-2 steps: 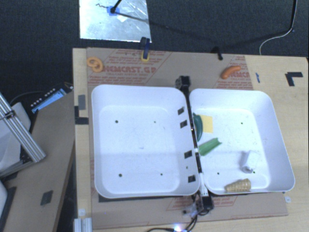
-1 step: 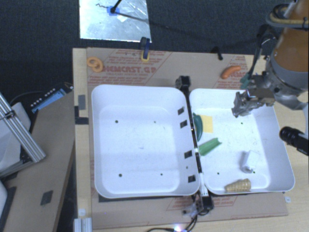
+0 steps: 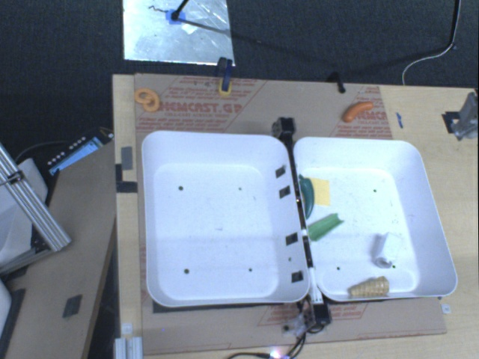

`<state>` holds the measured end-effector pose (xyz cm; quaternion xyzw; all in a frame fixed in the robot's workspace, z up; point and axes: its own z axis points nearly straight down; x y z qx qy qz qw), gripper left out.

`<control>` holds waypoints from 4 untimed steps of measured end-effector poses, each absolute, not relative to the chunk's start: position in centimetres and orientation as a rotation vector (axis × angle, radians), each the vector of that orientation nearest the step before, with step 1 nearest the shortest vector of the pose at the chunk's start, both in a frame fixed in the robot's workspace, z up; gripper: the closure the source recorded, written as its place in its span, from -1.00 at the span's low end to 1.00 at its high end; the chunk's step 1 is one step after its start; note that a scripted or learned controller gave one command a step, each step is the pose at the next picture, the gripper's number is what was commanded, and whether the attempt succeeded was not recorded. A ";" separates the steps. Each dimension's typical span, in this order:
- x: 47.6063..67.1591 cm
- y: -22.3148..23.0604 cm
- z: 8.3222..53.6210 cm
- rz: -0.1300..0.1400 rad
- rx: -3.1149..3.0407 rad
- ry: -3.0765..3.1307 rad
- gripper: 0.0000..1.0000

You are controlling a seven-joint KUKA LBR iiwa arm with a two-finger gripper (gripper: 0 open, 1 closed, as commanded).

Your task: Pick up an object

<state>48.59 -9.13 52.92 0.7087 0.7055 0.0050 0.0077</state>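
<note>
sitting outside right bin [image 3: 432,200] (arm [image 3: 465,117])

A small piece of the robot's arm [image 3: 465,117] pokes in at the right edge of the camera view, level with the far rim of the bins. It is pale grey with a dull, metallic look, and its outline is blocky and angular rather than rounded. A lighter, narrow sliver stands up at its top, and a flatter, darker blue-grey patch juts out on its left side. The picture edge cuts the piece off, and it is too small and blurred to make out screws, cables or markings, or to say which part of the arm it is.
</note>
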 end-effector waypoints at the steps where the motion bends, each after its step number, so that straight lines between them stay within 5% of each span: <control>1: 48.6 -18.3 53.6 0.001 2.224 2.208 1.00; 2: 48.7 -7.1 47.7 0.000 2.208 2.239 1.00; 3: 48.6 -12.6 53.9 0.007 2.218 2.211 1.00; 4: 48.6 -21.1 53.5 0.000 2.224 2.211 1.00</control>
